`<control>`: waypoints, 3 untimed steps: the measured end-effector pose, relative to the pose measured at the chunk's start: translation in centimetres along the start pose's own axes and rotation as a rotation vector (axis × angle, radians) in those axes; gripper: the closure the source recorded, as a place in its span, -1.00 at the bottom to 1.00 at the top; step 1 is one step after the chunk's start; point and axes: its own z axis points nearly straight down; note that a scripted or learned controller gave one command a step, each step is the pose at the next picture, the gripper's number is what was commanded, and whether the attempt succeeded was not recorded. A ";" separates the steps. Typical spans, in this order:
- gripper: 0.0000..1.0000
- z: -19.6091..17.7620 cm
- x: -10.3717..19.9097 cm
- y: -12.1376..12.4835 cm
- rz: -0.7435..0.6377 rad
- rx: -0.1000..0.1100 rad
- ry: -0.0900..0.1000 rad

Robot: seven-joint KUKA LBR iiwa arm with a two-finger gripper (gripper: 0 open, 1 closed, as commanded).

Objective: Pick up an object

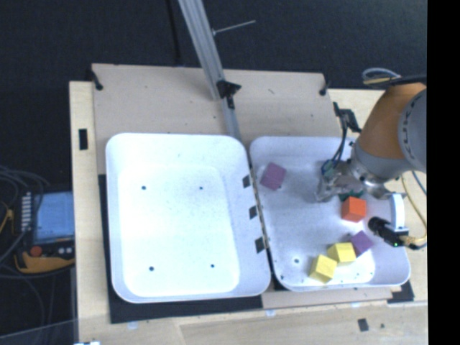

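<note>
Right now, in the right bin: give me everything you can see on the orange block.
The orange block is a small cube-like piece, matte, solid orange, foam or plastic by its look. It sits flat on the floor of the right bin, toward its right side, slightly rotated against the bin's edges. The tool hangs just to its upper left; contact between them cannot be told. A purple block lies below it, apart. No marks are visible.

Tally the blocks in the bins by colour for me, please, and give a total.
Purple blocks: 2, one apart and one near the yellow pair
Yellow blocks: 2
Orange block: 1
Total: 5
</note>
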 end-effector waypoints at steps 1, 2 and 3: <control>1.00 -4.5 -0.2 -0.3 0.001 0.002 0.001; 1.00 -9.7 -1.2 -0.7 -0.001 0.001 -0.001; 1.00 -12.0 -1.3 -0.6 -0.004 0.003 0.001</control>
